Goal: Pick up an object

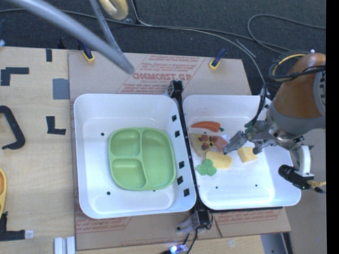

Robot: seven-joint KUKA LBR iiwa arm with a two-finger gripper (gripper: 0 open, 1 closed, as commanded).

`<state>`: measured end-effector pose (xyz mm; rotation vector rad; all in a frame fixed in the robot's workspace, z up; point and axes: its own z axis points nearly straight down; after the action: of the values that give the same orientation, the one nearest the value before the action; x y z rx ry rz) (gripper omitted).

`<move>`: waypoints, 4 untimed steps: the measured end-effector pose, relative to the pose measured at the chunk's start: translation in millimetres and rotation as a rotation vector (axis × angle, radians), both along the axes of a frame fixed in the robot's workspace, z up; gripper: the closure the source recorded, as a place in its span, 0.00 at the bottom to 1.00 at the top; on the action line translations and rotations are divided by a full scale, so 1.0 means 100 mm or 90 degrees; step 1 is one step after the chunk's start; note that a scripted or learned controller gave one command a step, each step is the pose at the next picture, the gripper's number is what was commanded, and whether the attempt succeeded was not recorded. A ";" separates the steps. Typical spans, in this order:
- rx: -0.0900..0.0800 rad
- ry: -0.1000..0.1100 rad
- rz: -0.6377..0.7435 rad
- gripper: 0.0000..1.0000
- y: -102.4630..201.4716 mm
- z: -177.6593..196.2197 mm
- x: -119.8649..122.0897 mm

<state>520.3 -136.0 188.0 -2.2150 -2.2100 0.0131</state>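
Two shallow white plastic bins side by side on a cardboard sheet (159, 70) on the wooden bench. Left bin (87, 142): one light green three-compartment plastic tray (142, 158), lying flat in the middle, nothing visible in its compartments.

Right bin (265, 192) holds the candidate objects, all clustered in its left-centre part:
- 1 orange carrot-shaped toy with a green tip (205, 125), farthest back in the cluster
- 1 small multicoloured piece (207, 140) just in front of the carrot; too small to identify
- 1 pale yellow flat wedge (219, 160), nearest the bin centre
- 1 small yellow block (246, 154), just right of the wedge
- 1 green leafy/broccoli-like toy (207, 168), nearest the divider, touching or nearly touching the wedge's left edge

Grey arm with orange band (296, 97) comes in from the right, over the right bin. Gripper (232, 145) sits low over the cluster, between the multicoloured piece and the yellow block, just above the wedge. Can't tell whether it is spread or closed, or whether anything is pinched; too dark and small.

Obstructions: objects are packed close, so wedge, block and multicoloured piece all crowd the gripper tip. Black cables (254, 30) run across the dark floor behind. A blurred grey pole (69, 23) crosses the upper left.
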 end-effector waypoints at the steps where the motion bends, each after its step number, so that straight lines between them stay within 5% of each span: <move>1: -0.001 -0.008 0.002 0.00 0.00 0.07 0.03; 3: -0.001 -0.009 0.002 0.00 0.03 -1.04 0.08; 4: -0.003 -0.012 0.002 1.00 0.03 -0.92 0.09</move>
<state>529.7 -133.3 96.4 -2.2222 -2.2255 -0.0028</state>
